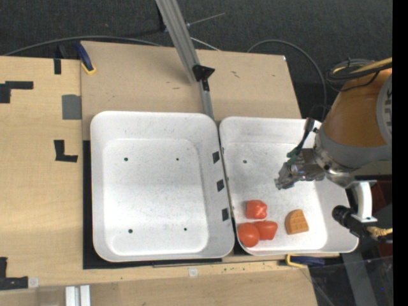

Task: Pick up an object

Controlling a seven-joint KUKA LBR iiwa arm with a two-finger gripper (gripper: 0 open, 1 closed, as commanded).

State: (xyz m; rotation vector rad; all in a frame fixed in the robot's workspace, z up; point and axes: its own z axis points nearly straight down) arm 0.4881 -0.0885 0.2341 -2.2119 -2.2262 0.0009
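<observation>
The gripper (287,176) hangs over the right bin (268,132), its state too blurred to tell, perhaps above the red pieces (256,222); an orange block (296,222) lies just beside them.

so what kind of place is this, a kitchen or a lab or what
Most likely a robotics lab bench for grasping trials: a KUKA arm's gripper hangs over two white bins, the right one holding small toy-like items, on a plywood bench with black tape marks and loose cables.

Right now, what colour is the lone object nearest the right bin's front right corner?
Tan-orange, like a biscuit; the camera view shows it clearly in the right bin.
</observation>
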